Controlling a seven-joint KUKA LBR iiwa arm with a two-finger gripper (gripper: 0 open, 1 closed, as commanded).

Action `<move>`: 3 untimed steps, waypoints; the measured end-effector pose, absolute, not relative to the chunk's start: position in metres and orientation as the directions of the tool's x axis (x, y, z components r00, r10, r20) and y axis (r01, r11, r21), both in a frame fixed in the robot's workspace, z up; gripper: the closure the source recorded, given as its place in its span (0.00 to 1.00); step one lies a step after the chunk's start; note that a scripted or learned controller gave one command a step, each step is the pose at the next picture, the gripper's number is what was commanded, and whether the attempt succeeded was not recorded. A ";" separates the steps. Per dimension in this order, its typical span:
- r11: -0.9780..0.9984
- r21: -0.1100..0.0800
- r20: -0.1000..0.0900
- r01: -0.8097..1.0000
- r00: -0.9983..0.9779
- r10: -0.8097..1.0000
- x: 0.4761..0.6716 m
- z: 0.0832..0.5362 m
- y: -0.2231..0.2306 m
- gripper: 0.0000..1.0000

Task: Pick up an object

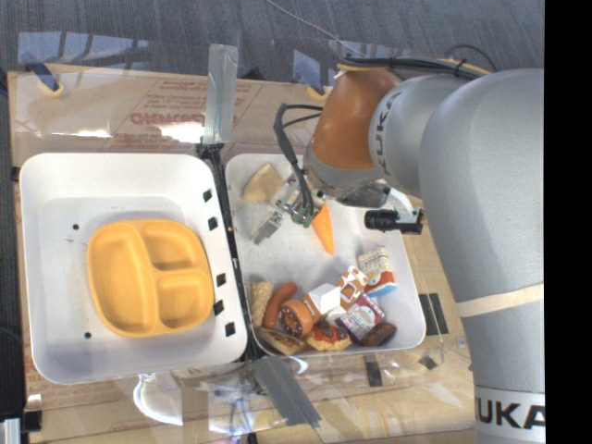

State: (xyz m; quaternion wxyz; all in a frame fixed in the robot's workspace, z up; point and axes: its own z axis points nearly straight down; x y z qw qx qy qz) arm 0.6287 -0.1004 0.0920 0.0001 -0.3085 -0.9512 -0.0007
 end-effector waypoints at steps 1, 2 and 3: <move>0.504 -0.003 0.002 0.864 -0.504 0.864 0.598 0.092 -0.176 0.00; 0.511 -0.003 0.003 0.859 -0.511 0.859 0.600 0.102 -0.174 1.00; 0.472 0.010 -0.005 0.882 -0.472 0.882 0.651 0.224 -0.101 1.00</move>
